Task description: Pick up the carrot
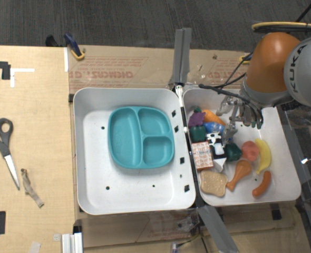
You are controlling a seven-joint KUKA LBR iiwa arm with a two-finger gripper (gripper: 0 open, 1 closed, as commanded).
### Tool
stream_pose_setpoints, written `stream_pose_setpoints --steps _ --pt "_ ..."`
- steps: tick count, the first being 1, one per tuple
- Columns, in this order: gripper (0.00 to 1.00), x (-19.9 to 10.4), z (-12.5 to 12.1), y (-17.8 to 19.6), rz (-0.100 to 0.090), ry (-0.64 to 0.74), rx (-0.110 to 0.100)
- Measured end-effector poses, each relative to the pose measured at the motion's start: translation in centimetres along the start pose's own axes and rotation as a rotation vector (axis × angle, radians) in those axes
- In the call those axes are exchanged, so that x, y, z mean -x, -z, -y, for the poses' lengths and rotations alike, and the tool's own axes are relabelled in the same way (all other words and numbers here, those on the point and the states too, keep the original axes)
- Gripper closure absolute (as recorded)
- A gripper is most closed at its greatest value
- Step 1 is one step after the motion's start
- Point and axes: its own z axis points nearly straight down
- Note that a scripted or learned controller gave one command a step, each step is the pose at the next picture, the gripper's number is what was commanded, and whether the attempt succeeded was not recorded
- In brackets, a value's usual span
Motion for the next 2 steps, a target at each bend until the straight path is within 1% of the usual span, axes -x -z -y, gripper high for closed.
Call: stream_pose_setpoints --steps 1,2 --pt "0.00 -0.21 0.64 -0.13 -0.003 -0.062 0.007" --pt "0.00 -1.05 0.56 0.30 0.008 -0.162 -0.005"
